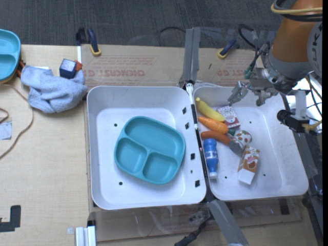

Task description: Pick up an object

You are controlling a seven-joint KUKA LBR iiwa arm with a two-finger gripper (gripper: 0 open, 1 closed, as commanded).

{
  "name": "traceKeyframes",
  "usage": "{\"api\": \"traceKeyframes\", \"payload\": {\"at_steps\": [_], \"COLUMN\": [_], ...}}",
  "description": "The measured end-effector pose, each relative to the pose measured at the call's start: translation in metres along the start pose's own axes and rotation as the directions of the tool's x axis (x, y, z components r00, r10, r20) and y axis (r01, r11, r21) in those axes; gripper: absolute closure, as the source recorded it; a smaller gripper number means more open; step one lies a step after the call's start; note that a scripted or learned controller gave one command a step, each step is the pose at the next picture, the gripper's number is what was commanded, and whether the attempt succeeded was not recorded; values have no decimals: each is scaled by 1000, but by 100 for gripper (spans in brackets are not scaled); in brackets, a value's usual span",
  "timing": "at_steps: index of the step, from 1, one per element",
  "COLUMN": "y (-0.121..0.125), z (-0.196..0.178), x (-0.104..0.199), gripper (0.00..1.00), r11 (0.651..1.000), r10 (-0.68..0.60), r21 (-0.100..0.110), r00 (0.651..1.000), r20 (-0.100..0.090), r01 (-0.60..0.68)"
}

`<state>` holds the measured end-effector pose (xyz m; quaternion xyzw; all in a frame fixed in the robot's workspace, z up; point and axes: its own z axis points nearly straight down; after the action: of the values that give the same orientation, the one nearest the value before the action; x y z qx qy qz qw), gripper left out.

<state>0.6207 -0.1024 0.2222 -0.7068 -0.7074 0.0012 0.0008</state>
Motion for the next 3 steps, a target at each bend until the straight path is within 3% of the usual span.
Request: {"api": "traceKeyframes", "payload": {"at_steps": [1, 2, 3], "y": [-34, -89, -89], "z": [120, 131, 122], "x": [-7, -35, -36], "gripper": [0, 0, 100], "r11": [993, 1000, 1000], "r10": [119, 6, 9], "r21": [-2, -1, -2], "r00": [993, 1000, 1000], "r20": [-1, -1, -1], "r01": [-119, -6, -9]}}
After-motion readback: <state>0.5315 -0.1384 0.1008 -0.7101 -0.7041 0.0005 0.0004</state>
